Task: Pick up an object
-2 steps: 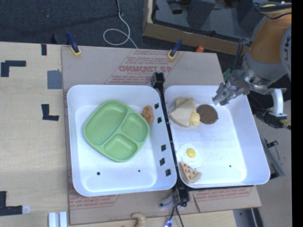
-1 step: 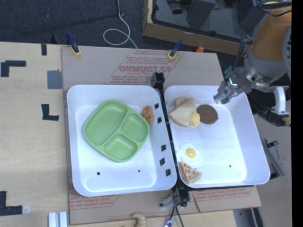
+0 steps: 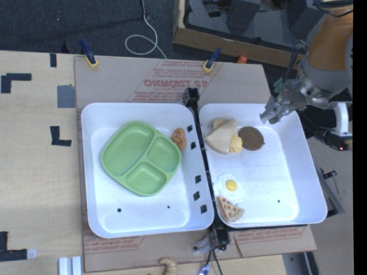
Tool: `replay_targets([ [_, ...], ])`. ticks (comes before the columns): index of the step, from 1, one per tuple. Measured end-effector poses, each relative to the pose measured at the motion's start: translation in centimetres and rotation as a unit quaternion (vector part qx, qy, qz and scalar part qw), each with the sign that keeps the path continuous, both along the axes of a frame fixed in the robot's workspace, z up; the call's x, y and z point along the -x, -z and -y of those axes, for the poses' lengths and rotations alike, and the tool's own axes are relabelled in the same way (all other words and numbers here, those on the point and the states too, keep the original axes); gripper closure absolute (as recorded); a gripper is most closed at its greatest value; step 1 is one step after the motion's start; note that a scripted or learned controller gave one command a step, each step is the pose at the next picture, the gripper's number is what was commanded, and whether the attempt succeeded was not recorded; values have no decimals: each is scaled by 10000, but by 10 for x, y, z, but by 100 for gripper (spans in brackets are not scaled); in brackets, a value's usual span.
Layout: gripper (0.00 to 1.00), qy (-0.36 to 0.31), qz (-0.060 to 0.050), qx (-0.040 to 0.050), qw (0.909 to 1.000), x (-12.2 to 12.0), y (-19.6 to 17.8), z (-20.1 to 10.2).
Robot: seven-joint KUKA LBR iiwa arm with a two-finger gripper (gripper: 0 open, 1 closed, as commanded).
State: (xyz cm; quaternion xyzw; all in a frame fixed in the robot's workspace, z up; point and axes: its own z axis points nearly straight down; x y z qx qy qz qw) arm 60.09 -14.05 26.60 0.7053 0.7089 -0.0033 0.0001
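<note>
White bins (image 3: 97,153) two, one green plate (image 3: 141,158), one brown patty (image 3: 251,138), tool (image 3: 272,114) grip unclear

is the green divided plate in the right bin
No, the green divided plate lies in the left bin, while the right bin holds the toy fried egg and other play food.

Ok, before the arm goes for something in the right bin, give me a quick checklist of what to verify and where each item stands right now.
1. Gripper over the right bin: ok, near its far right corner.
2. Nothing carried already: cannot tell, the fingertips are too small to read.
3. Nearest target free: ok, the brown patty lies flat with open bin floor to its right.
4. Patty separate from the toy sandwich: not ok, they touch.
5. Fried egg and pizza slice clear of the descent: ok, both sit at the near left.
</note>
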Motion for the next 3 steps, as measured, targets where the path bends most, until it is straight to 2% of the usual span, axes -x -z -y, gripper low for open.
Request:
replay_targets([
  [2,100,-9,-3,2,10000,-1,-19,-1],
  [3,0,-9,-7,5,10000,0,-19,-1],
])
